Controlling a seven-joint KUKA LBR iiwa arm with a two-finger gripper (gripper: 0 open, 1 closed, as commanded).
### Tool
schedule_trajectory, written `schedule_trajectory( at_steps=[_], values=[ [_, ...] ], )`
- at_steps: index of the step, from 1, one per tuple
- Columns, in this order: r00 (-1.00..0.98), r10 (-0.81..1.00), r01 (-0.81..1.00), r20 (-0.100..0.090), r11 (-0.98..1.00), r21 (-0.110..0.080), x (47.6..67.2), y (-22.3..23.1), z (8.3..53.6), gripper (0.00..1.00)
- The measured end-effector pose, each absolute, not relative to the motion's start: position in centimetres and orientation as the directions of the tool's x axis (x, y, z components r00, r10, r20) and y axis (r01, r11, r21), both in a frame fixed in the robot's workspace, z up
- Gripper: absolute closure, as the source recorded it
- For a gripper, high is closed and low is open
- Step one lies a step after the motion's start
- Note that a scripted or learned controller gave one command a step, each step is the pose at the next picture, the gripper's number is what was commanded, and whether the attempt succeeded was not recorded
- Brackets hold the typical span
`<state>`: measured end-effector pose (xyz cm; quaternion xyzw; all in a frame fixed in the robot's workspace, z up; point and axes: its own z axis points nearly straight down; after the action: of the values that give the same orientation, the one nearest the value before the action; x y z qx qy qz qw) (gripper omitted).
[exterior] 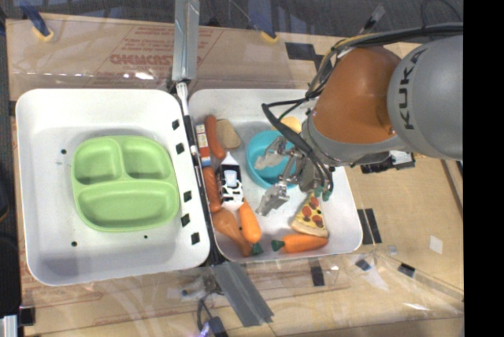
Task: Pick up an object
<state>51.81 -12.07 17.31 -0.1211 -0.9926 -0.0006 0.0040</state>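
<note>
The gripper hung low in the right bin, fingers seemingly spread and pinching nothing, between the blue bowl and pizza slice, so the pickup remained undone.

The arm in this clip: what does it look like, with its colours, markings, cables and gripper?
The arm is bulky and rounded, grey, with black KUKA lettering and a wide orange band above the wrist. Black cables loop over its top. The gripper is bare silver metal with slim fingers.
</note>
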Motion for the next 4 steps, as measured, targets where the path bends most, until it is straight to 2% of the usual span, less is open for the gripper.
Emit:
schedule_trajectory(
  at_steps=[1,2,3,4],
  values=[
    [-0.869,0.495,0.495,-0.018,0.869,0.007,56.4,-10.7,11.4,0.00],
    [-0.673,0.739,0.739,-0.015,0.674,0.015,62.2,-11.2,10.7,0.00],
    [-0.679,0.734,0.733,-0.014,0.680,0.016,62.3,-10.9,12.1,1.00],
    [-0.483,0.876,0.876,0.001,0.483,-0.001,56.2,-5.8,19.2,1.00]
  ],
)
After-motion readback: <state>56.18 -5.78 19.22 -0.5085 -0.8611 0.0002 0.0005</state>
